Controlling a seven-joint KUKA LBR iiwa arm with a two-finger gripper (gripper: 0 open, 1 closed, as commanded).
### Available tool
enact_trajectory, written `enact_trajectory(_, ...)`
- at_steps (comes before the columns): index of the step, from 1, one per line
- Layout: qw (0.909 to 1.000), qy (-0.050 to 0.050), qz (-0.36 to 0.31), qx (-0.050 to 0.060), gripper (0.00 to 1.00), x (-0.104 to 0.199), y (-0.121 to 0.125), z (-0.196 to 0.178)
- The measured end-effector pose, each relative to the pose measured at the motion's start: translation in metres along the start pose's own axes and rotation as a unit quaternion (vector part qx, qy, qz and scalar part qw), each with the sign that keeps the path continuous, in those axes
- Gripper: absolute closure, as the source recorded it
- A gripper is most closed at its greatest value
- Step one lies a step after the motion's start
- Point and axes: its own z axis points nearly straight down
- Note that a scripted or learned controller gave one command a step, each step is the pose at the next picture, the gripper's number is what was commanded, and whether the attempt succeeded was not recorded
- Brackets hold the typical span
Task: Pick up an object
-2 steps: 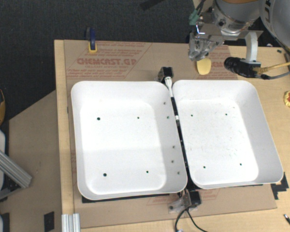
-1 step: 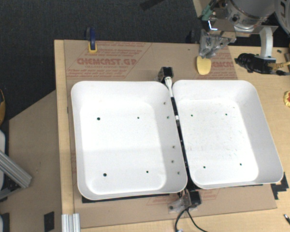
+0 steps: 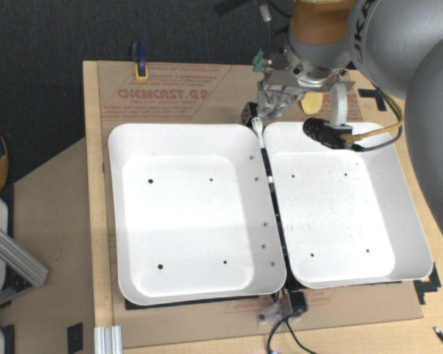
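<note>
The tool [image 3: 269, 105] hangs over the far rim where the 2 shallow white plastic bins [image 3: 184, 212] meet. A pale yellow rounded object [image 3: 311, 102] sits just beside it. A descent here risks striking the rim rather than gripping it.

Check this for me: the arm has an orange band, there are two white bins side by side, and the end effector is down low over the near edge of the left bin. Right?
One part is wrong. The camera view shows the end effector at the far edge, by the gap where the left bin and right bin meet, not the left bin's near edge. The arm has an orange band, and two white bins sit side by side.
</note>
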Motion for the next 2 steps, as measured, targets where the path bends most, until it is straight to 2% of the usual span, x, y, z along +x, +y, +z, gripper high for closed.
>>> enact_trajectory(1, 1.0, -0.001, 0.002, -0.005, 1.0, 0.005, -0.019, -0.032)
enact_trajectory(2, 1.0, -0.001, 0.002, -0.007, 1.0, 0.011, -0.051, -0.07)
